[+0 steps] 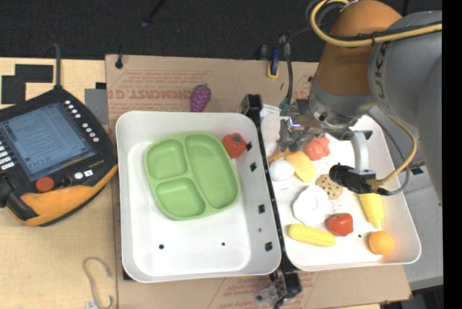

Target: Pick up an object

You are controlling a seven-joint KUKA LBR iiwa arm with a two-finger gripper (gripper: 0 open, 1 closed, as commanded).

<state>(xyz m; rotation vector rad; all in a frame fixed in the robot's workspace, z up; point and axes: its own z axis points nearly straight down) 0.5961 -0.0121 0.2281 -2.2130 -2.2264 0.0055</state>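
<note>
Your gripper (pixel 294 128) hangs low over the right white bin (pixel 404 246), beside the pale yellow toy wedge (pixel 301 165); its opening I cannot tell. Approach step, judging: next, descend squarely and close.

Tray (pixel 191 176) in left bin (pixel 137 242)
</note>
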